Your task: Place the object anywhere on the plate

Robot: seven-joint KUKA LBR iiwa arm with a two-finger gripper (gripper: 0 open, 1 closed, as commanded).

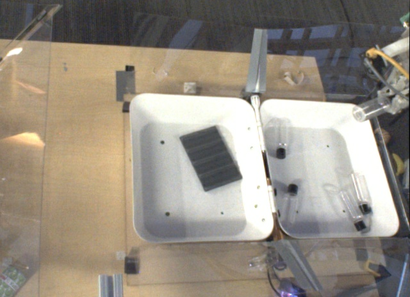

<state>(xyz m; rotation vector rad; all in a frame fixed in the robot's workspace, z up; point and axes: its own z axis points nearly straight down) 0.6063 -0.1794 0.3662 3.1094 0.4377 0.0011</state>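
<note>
At the frame's upper right, the claw hangs over the far right corner of the right bin. From my remote seat I cannot tell whether it is open or closed. A clear stub juts from it toward the left, just above the bin's rim, and I cannot tell whether that is a gripped tube or part of the tool.

In the right bin lie four clear tubes with black caps. One is near the bin's left wall at the top, and a second sits below it. A pair lies close together in the near right corner.

The plate, dark grey and ribbed, lies tilted on the floor of the left bin, with nothing on it and well apart from every tube.

Both bins sit edge to edge on the bench, and a grey metal bar runs back from the seam between them.
</note>
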